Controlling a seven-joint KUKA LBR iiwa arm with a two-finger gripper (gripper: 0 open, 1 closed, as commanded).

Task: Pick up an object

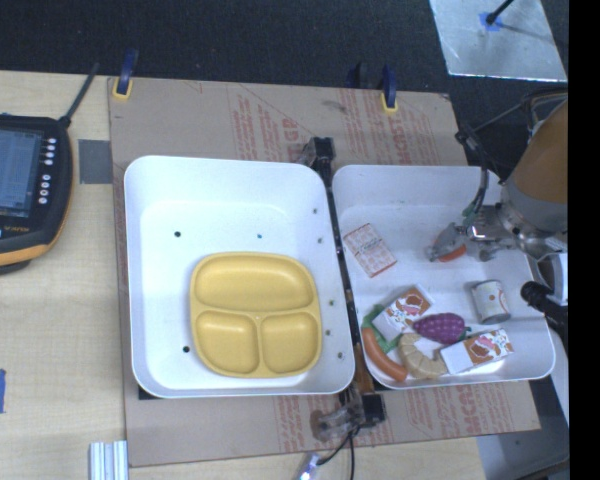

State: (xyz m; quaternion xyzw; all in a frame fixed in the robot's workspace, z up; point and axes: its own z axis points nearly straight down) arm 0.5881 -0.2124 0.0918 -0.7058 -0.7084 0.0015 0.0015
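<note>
Two shallow white bins are sitting side by side on the counter point(50, 368), over a sheet of brown cardboard point(230, 118). The left bin point(160, 198) is carrying one thing: a yellow tray point(255, 313) with three compartments, lying toward its near right part. The right bin point(400, 193) is holding seven small things. One pale card with red print point(369, 249) is lying alone near the bin's left wall. One small grey can point(489, 299) is lying on its side toward the right. Along the near wall five pieces are crowding together: two red-and-white packets point(401, 313) point(488, 348), one purple grape bunch point(440, 326), one orange sausage point(381, 358) and one tan piece point(420, 356), touching or overlapping each other.

The arm is reaching in from the right, and the hand point(458, 245) is hanging low over the far right part of the right bin, above bare floor, between the card and the can and apart from both. Whether its fingers are spread or closed I cannot tell; nothing is showing between them.

One orange-rimmed pendant point(15, 188) is resting at the counter's left edge.
</note>
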